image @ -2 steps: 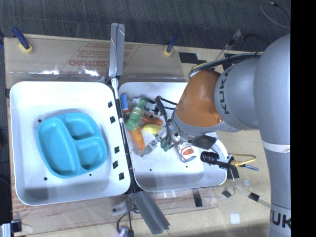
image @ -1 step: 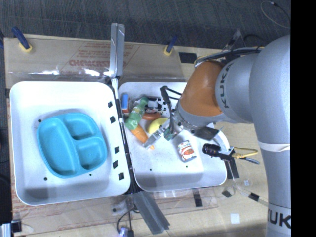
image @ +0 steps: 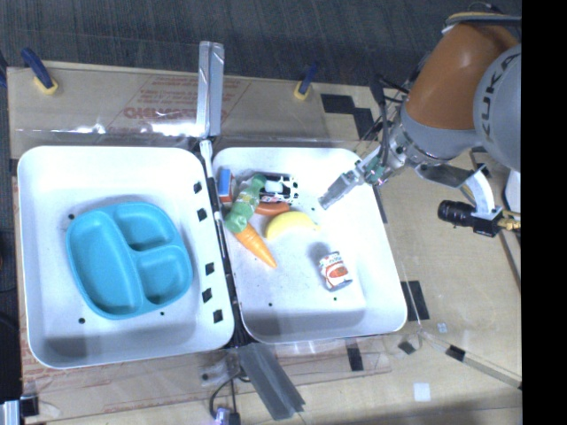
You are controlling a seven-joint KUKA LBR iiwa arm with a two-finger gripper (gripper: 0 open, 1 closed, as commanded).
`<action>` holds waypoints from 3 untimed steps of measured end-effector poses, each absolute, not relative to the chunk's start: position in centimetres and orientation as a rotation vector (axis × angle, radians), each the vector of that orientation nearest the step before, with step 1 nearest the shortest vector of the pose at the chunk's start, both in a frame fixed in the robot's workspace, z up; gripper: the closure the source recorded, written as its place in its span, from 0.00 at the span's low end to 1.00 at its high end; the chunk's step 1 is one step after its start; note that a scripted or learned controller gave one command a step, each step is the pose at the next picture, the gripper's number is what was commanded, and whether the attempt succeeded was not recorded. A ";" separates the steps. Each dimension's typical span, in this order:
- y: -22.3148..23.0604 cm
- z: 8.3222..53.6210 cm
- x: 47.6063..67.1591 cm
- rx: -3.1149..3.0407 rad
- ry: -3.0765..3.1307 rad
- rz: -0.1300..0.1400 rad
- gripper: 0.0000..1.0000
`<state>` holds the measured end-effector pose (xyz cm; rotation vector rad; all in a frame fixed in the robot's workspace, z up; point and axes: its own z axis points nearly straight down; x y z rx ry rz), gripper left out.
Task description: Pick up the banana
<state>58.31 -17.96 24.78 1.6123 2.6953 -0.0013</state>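
Just left of and below the claw (image: 335, 190), near but apart, lies the banana (image: 289, 225), short, yellow, curved, in the right bin (image: 376, 312). Whether the claw holds anything cannot be told. Beyond the banana crowd a carrot (image: 255, 244) and green vegetable (image: 243, 207); a small red-white packet (image: 335, 271) lies below.

Right white bin (image: 376, 304): yellow banana (image: 288, 225) crowded on its left by orange carrot (image: 257, 246), red-and-green toy pieces (image: 252, 200) and black-and-white item (image: 282, 184). Open floor to its right and front, up to small red-and-white packet (image: 334, 271). Grey gripper (image: 335, 191) hangs just beside banana's upper right.
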 end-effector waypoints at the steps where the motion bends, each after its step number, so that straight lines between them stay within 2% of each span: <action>1: -14.3 10.7 58.1 1.217 2.878 0.005 0.00; 2: -16.0 9.2 61.2 1.383 2.820 -0.001 0.00; 3: -15.9 10.2 61.2 1.378 2.825 -0.001 1.00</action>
